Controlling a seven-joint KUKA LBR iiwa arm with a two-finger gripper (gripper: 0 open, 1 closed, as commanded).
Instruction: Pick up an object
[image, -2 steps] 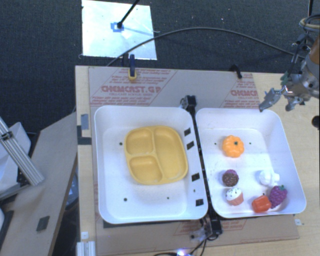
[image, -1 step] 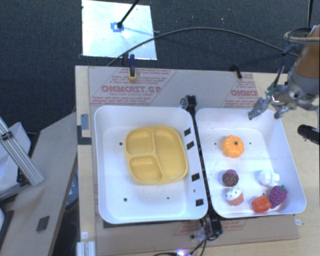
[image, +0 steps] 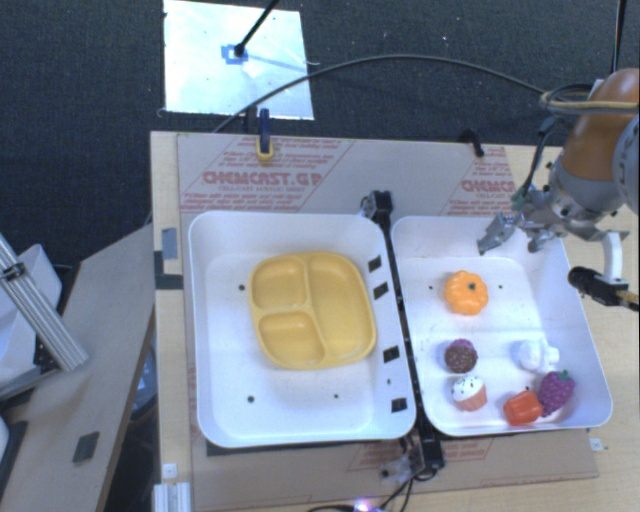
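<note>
Along the right bin's (image: 590, 345) front edge sit a toy cupcake (image: 468, 392), an orange pepper (image: 522, 407) and purple grapes (image: 557, 389); a toy pumpkin (image: 466, 293) lies mid-bin, untouched. Nothing is lifted yet, so the pick remains undone. At the bin's back edge hangs the tool (image: 519, 234), fingers spread apart, grasping nothing.

One fixed camera looks down at a slant on both bins (image: 300, 232).
</note>
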